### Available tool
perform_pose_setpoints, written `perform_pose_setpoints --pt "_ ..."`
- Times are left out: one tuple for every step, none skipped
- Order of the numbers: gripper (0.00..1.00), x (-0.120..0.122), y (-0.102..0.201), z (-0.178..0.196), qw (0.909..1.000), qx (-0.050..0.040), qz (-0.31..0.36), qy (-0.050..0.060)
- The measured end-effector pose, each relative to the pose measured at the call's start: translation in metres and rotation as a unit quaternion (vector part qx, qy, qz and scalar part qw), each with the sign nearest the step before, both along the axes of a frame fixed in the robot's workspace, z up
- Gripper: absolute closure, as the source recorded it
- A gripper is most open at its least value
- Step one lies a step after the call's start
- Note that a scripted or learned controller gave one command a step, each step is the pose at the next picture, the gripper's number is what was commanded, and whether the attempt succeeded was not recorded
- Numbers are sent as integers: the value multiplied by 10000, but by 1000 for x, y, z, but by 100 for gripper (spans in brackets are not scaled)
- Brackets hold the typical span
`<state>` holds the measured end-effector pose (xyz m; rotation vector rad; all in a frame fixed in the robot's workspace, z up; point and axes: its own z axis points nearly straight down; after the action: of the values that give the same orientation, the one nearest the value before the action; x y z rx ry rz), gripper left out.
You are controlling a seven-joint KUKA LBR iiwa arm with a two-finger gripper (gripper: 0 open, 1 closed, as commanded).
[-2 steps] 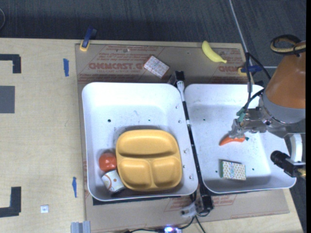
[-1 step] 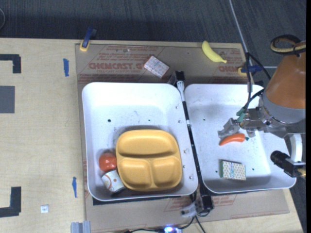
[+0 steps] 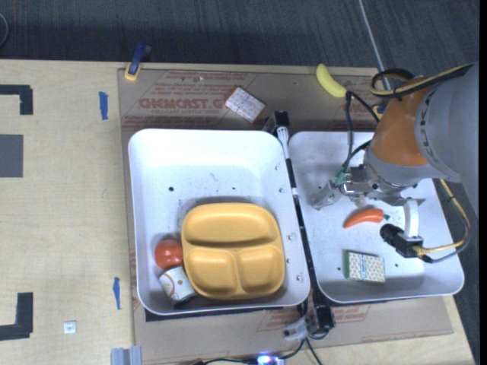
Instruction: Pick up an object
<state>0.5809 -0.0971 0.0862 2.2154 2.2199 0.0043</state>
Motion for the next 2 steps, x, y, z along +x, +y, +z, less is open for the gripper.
perform_pose_setpoints --pt "100 1 0 10 10000 -5 7 -11" --pt "0 1 0 10 10000 -5 8 -9"
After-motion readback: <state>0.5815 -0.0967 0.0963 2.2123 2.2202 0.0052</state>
